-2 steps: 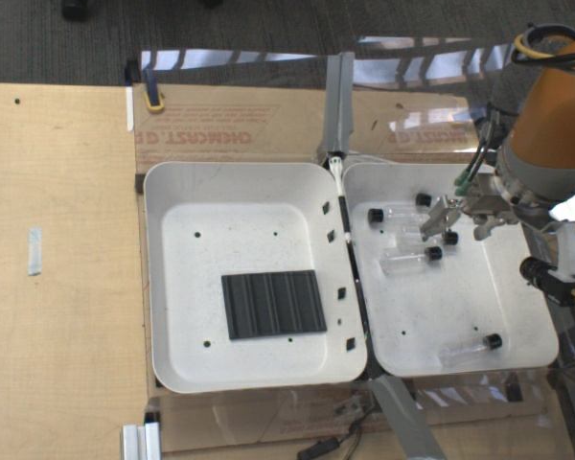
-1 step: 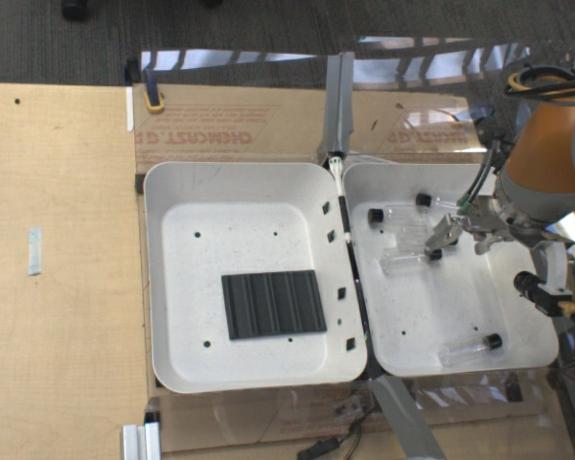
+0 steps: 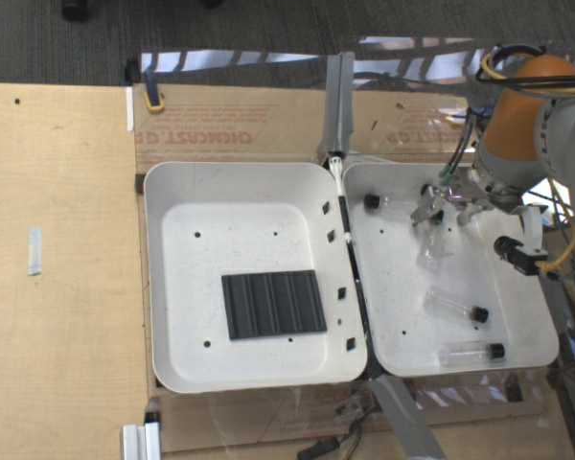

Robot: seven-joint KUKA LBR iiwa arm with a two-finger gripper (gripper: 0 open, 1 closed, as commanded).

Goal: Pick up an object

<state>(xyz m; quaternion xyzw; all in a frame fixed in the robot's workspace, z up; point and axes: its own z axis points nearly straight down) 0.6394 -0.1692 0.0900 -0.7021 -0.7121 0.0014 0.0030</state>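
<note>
The right bin (image 3: 402, 343) holds several clear vials with black caps. One vial (image 3: 381, 200) lies at the bin's far left. Another vial (image 3: 457, 308) lies near the middle right, and a third vial (image 3: 471, 354) rests against the near rim. A faint clear vial (image 3: 431, 247) sits just below the gripper. My gripper (image 3: 448, 211) hangs low over the far part of the right bin, fingers spread, with nothing seen between them. The grey arm with its orange band (image 3: 517, 113) comes in from the upper right.
The left bin (image 3: 172, 257) holds a black ribbed rectangular pad (image 3: 273, 304). A raised divider (image 3: 350, 257) with black clips separates the two bins. Cables and a black fitting (image 3: 513, 251) hang at the arm's right side. Cardboard (image 3: 230, 127) lies behind the bins.
</note>
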